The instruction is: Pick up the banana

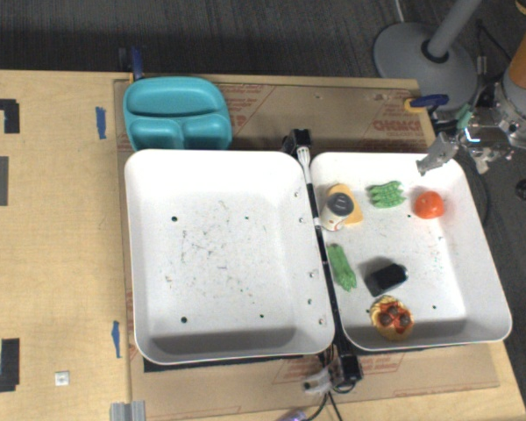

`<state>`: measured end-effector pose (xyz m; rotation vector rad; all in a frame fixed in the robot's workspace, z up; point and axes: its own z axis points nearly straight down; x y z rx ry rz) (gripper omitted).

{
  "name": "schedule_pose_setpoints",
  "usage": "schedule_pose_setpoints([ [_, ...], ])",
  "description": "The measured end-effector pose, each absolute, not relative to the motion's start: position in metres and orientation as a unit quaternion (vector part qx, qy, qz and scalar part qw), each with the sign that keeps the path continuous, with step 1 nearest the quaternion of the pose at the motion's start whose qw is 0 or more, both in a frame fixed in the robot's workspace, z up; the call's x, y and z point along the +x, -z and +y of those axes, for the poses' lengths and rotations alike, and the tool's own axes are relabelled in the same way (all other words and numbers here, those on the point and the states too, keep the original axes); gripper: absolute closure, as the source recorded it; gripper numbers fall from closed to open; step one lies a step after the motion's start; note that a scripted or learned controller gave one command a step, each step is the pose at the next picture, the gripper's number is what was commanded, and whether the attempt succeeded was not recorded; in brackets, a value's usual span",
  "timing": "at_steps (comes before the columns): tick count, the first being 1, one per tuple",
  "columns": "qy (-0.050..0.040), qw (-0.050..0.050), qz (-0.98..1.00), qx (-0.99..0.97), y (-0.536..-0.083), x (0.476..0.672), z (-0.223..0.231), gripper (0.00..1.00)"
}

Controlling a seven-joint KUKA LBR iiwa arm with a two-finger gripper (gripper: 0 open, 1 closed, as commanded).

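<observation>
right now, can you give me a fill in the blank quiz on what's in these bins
1. By the view, the teal tray sits behind the ___ bin.
2. The yellow item, the ball and the green pod all lie in the ___ bin.
3. The block beside the pod is ___ in colour.
4. The gripper hangs over that bin's far ___ corner.

Missing words: left; right; black; right

I saw the bench [53, 235] carrying two white bins [219, 253] side by side, a teal tray [177, 112] behind them.
</observation>
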<state>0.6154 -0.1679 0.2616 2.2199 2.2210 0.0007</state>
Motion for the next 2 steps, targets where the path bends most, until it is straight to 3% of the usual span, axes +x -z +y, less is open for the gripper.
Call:
schedule_pose_setpoints([
  [1,0.0002,-0.001,0.784,0.621,-0.216,0.564,-0.122,0.00],
  [2,0.0003,-0.001,0.759,0.651,-0.184,0.511,-0.021,0.00],
])
